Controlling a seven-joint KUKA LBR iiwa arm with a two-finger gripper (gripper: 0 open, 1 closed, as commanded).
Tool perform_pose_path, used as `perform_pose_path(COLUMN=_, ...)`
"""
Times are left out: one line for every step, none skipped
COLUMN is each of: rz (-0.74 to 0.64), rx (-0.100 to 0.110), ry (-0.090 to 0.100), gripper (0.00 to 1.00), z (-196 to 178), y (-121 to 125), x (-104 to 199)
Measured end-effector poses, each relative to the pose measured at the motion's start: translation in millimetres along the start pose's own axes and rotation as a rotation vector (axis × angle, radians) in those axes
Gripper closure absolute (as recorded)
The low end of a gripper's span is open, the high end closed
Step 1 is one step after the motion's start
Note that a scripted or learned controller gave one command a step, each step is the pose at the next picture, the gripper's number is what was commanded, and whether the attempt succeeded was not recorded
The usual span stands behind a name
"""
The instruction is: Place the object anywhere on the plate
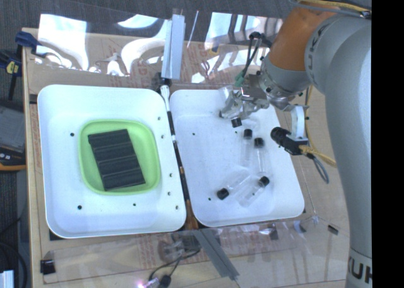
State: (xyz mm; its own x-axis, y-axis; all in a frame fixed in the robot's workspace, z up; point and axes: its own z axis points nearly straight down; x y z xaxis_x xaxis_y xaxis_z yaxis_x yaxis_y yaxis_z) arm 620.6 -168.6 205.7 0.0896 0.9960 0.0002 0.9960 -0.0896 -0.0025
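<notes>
So here's where it stands: the green plate [149,148] sits in the left bin [57,154] with a dark ribbed block [117,159] lying flat in the middle of it, which as far as I can judge is the object the task is about, so the placing part looks basically done. The block is fully inside the plate's rim, a bit tilted relative to the bin edges, nothing touching it. Meanwhile the arm [328,47] is over on the other side, with the claw [235,108] down at the top edge of the right bin [202,204], well apart from the plate. Can't tell whether the claw is spread or closed, or whether it has anything in it, since it's a small shiny jumble from this angle. Below it in the right bin there's a scatter of clear vials with black caps [251,187], a few upright-ish near the claw and a few lying down nearer the front. Nothing looks left for the plate itself, unless one of those vials is meant to go over too, and that I can't judge from here
</notes>
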Motion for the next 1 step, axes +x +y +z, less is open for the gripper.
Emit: perform_pose_path(rz=0.000, rx=0.000, ry=0.000, gripper=0.00, z=-0.1, y=0.0, x=0.0)
